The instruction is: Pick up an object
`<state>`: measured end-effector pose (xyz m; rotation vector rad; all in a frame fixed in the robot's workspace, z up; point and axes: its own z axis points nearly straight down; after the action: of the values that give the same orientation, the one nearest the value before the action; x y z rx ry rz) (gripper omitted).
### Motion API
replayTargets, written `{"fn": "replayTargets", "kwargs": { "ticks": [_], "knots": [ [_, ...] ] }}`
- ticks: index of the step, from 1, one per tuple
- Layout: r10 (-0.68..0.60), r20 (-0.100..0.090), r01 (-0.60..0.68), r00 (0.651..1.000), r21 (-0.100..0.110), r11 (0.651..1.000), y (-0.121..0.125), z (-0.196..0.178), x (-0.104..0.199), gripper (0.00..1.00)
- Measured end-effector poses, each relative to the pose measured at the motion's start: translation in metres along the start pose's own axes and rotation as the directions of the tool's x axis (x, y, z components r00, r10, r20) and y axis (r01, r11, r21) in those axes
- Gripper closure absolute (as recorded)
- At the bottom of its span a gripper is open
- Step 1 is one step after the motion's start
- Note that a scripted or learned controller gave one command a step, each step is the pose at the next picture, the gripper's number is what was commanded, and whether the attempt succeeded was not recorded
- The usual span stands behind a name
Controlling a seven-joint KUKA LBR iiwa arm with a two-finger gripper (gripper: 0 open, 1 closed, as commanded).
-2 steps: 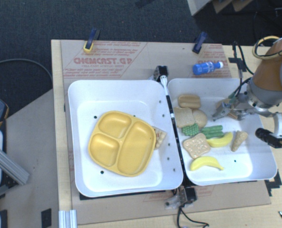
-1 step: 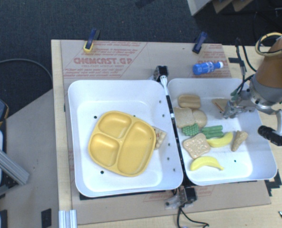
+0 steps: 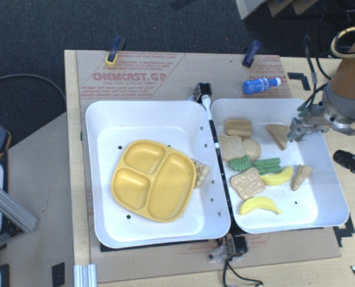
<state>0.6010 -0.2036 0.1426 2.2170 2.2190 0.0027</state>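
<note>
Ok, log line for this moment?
gripper: over right bin, by wedge | held: nothing seen | yellow tray: left bin

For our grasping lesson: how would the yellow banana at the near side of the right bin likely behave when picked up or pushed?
The banana looks like moulded plastic, so probably stiff and light. Its curved, smooth, glossy-looking body may slip or pivot between fingers. Pushed, it would likely spin on the bin floor rather than roll.

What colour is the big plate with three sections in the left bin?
Yellow. The divided plate shows clearly in the camera view, lying in the left bin.
</note>
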Motion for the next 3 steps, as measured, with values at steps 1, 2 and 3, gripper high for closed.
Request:
{"fn": "replayTargets", "kwargs": {
  "ticks": [1,2,3],
  "knots": [
    [0.0,0.001,0.0,1.0,-0.002,1.0,0.001,-0.044,-0.001,1.0],
    [0.0,0.0,0.0,1.0,-0.001,1.0,0.002,-0.084,-0.002,1.0],
    [-0.003,-0.004,0.003,1.0,0.006,1.0,-0.003,-0.095,0.052,1.0]
  ]
}}
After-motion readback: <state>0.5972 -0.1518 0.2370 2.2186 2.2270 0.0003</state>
